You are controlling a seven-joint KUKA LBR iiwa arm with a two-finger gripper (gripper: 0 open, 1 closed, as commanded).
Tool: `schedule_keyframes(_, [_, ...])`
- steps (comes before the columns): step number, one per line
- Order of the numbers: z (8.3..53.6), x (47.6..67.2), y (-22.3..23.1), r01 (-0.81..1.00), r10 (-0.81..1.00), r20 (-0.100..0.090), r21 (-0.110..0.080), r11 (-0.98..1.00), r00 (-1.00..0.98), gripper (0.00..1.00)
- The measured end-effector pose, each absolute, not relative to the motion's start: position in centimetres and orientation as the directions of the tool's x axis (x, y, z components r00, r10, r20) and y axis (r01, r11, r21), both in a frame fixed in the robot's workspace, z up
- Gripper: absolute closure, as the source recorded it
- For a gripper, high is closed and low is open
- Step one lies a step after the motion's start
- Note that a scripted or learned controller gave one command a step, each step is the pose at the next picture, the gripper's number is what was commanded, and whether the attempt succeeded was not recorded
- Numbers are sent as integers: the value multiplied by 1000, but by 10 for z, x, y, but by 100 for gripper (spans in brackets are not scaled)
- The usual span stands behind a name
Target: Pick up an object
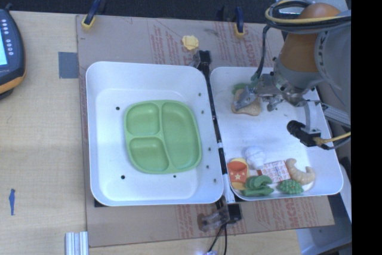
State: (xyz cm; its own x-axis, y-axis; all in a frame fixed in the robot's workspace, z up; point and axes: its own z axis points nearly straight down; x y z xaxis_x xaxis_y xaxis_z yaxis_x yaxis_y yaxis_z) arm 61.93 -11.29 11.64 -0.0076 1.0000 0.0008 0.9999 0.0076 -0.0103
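Seemingly mid-attempt, the gripper [243, 102] is reaching down onto a tan object [253, 109] in the right bin [334, 188], its grip impossible to tell, nothing lifted yet

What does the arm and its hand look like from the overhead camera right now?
The arm is grey metal with a rounded orange band above the wrist. A black cable loops over its top, and a second black cable with a yellowish section trails beside it toward the right bin. The hand is a compact grey and silver metal assembly that narrows toward its tip.
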Motion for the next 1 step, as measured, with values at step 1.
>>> schedule_keyframes(1, [91, 658, -111, 1000, 1000, -2, 0, 7, -7, 0])
